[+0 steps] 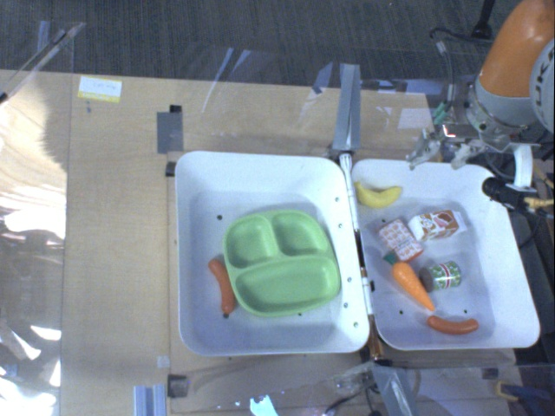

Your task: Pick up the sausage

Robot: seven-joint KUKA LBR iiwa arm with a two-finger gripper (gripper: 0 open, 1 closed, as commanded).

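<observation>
Just off the green plate's point(282, 265) left edge, a reddish sausage point(223, 286) is lying on the floor of the left bin point(195, 232). Its long axis is running from the far side of the bench toward the near side, close along the plate's rim. A second sausage-like piece point(452, 324) is resting well to the right of the plate, in the near part of the right bin point(512, 276), lying crosswise. I judge either could be the one meant.

Further right of the plate, a carrot point(412, 284), a small can point(443, 275), two packets point(419, 232) and a banana point(379, 195) are sharing that right bin.

The gripper point(436, 146) is hanging far to the right of the plate and beyond it, over the right bin's far rim. Whether it is released or clenched I cannot tell. From there the right-hand piece is lying nearer, straight toward the bench's near edge. The plate-side sausage is lying across the divider, which probably calls for a long diagonal reach and a wrist turn to straddle it.
</observation>
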